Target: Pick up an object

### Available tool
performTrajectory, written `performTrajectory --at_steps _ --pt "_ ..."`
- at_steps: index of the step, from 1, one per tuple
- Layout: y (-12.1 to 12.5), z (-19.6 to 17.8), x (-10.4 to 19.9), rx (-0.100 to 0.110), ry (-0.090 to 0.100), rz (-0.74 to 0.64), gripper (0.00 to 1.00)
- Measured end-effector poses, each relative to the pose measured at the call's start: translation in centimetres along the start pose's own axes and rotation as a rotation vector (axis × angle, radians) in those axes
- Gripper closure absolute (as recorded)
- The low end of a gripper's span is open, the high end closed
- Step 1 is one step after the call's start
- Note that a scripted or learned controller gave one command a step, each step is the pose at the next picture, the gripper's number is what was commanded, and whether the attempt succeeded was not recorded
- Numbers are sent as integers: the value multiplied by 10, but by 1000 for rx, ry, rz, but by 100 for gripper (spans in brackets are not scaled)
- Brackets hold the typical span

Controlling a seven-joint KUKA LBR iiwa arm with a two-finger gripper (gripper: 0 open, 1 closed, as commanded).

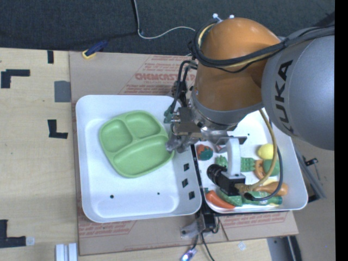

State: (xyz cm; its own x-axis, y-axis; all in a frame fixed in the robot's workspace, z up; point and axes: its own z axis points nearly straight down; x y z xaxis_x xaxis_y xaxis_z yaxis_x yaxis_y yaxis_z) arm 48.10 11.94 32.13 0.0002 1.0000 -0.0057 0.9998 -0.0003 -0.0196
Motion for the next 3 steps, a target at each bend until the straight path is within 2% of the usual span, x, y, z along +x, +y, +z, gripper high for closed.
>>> performTrajectory --at_steps 1,2,3 --pt "2 -18 1 -15 5 -4 100" --pt "2 -44 -11 -20 6 -2 100" --pt "1 -140 -25 -29 8 -2 100"
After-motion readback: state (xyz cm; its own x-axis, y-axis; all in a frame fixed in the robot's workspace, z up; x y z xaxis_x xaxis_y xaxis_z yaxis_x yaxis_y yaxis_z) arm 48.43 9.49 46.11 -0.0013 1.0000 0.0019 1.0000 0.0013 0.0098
